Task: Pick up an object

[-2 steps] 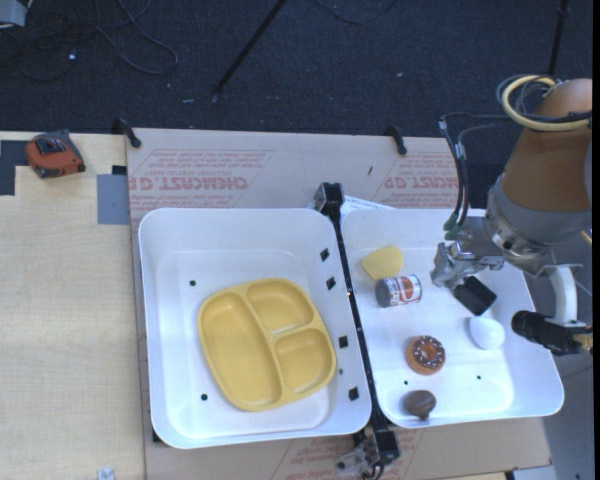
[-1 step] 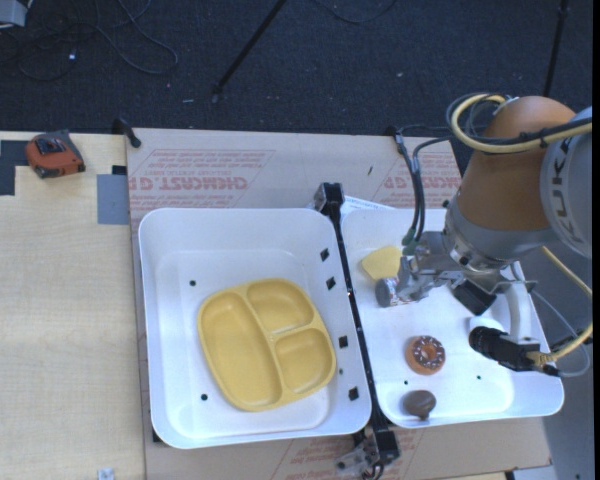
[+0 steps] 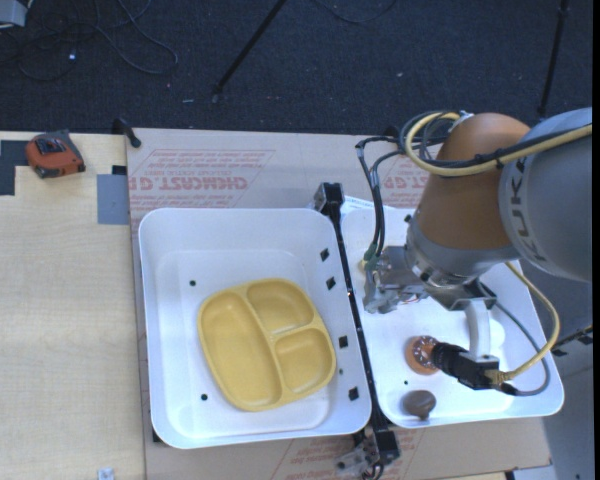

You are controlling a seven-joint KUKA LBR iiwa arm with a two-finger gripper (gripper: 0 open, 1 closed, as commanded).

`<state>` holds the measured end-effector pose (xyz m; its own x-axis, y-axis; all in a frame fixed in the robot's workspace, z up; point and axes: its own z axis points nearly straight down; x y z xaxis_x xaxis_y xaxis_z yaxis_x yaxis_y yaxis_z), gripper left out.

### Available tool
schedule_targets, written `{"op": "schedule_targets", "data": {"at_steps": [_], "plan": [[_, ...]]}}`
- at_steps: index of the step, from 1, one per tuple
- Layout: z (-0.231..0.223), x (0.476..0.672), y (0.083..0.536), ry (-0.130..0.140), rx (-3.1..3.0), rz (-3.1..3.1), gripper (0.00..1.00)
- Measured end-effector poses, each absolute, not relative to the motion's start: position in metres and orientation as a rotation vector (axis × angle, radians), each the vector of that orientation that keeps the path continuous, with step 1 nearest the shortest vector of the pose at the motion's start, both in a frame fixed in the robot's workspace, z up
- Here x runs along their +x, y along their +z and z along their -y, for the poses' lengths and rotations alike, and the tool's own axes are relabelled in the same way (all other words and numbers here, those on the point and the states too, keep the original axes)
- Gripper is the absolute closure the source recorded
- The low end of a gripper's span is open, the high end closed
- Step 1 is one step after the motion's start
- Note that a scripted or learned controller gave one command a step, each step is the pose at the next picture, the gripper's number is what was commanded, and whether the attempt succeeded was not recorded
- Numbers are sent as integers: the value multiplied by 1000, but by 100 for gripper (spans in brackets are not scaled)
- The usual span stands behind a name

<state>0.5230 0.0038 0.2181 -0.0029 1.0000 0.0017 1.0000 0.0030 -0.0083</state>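
Observation:
My gripper (image 3: 382, 290) hangs low over the right bin (image 3: 540, 393), near its left wall, under the bulky grey and orange wrist. A small round orange-brown object (image 3: 419, 353) lies in that bin, a little to the right of the gripper and nearer the front. A dark grey-brown lump (image 3: 418, 402) rests close to the bin's front rim. The arm hides much of the right bin's back half. In the left bin (image 3: 170, 268) lies a yellow divided plate (image 3: 267, 342) with three compartments.
An orange and black tape measure (image 3: 55, 155) sits on the wooden bench at the far left, beside dark tape patches (image 3: 111, 198). Black clips (image 3: 329, 197) line the wall between the two bins.

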Motion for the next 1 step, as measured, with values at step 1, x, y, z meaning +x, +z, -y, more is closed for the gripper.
{"op": "schedule_targets", "data": {"at_steps": [1], "plan": [[-55, 508, 222, 7, -2211, 2222, 100]]}}
